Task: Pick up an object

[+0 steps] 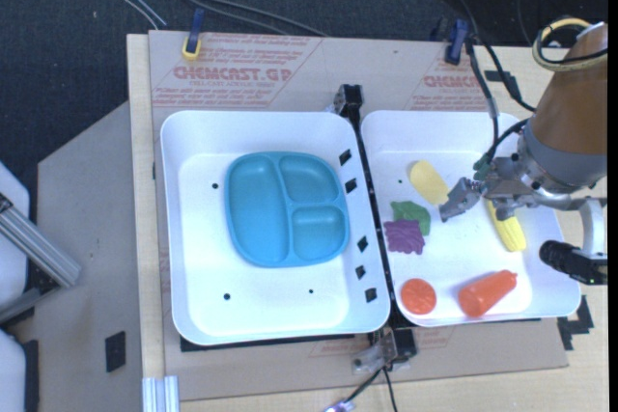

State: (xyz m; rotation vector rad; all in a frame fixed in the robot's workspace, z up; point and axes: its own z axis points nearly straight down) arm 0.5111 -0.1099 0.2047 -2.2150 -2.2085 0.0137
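Two white bins sit side by side; the gripper [462,200] hangs over the right bin [386,135], and whether it is open or closed I cannot tell. Just left of it lies a yellow lemon-like piece [427,179], with green [410,210] and purple [405,235] leafy toys lower left. A corn cob [509,229] lies to its right, an orange carrot [488,292] and round orange piece [418,296] below. Far left, a blue divided plate [287,207] rests in the left bin [188,207].
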